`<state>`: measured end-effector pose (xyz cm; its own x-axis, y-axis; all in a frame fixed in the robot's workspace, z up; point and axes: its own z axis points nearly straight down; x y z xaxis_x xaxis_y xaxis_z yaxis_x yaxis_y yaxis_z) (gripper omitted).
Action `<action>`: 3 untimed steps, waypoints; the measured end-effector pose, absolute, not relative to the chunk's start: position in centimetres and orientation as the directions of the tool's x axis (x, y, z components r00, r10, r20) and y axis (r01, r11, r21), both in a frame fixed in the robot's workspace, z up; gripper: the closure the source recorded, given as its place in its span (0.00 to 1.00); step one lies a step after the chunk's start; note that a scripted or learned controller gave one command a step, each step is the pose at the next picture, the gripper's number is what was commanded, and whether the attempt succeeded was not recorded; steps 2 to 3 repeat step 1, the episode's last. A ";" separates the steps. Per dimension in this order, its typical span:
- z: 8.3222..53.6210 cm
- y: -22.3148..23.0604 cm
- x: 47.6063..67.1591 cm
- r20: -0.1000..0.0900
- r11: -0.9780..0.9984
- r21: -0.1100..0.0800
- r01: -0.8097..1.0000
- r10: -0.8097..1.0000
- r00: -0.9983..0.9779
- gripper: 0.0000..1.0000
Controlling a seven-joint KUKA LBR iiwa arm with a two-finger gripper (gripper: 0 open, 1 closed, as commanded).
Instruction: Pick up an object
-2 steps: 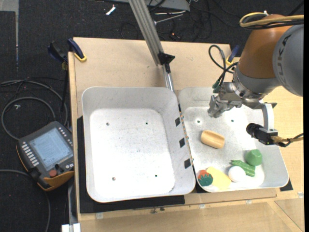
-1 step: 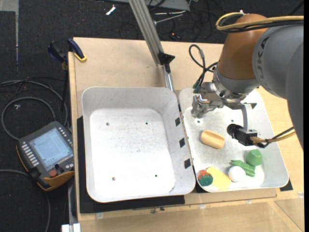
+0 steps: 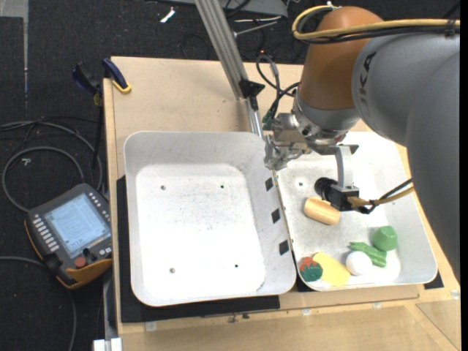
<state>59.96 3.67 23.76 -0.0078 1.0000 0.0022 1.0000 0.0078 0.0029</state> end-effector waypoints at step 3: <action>24.0 9.5 60.6 0.003 0.008 0.002 1.000 1.000 -0.008 1.00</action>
